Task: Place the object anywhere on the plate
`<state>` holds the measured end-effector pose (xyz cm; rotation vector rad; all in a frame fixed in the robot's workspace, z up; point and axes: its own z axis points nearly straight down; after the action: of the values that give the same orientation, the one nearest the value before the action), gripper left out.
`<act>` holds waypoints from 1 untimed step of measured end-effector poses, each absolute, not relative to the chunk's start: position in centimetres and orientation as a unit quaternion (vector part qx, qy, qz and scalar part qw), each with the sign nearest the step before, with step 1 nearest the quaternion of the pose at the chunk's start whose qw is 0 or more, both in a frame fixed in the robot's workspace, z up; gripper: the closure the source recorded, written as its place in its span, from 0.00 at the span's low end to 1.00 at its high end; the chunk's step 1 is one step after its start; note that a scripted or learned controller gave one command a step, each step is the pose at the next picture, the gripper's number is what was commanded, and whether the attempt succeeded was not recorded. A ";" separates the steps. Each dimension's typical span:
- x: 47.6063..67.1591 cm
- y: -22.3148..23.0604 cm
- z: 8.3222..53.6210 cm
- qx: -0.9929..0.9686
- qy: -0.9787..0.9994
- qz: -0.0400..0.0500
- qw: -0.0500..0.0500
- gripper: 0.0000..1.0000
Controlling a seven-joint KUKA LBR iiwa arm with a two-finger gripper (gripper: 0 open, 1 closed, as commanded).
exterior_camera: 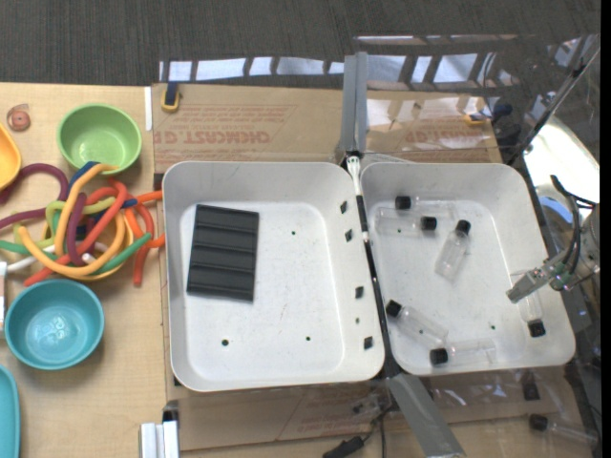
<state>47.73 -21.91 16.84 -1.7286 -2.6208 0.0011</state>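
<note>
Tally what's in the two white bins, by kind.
Clear vials with black caps: 6, all in the right bin
Black ridged plate: 1, in the left bin
Total: 7

Dark grey carpeted floor [286,8] fills the top of the frame. Below it lies a flat sheet of brown printed cardboard [248,127], spread under the two bins. At the left of the frame stands a pale wooden surface [38,98] carrying a lime-green bowl [98,138], a turquoise bowl [53,322] and a tangle of coloured cords [86,222]. A grey metal frame [430,65] crosses the upper right. Bright glare [563,156] washes the right edge.
</note>
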 end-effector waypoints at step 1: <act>49.8 -22.2 18.5 -0.651 -0.759 0.001 0.000 1.00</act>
<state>49.82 -22.21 18.54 -2.0450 -2.3842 0.0026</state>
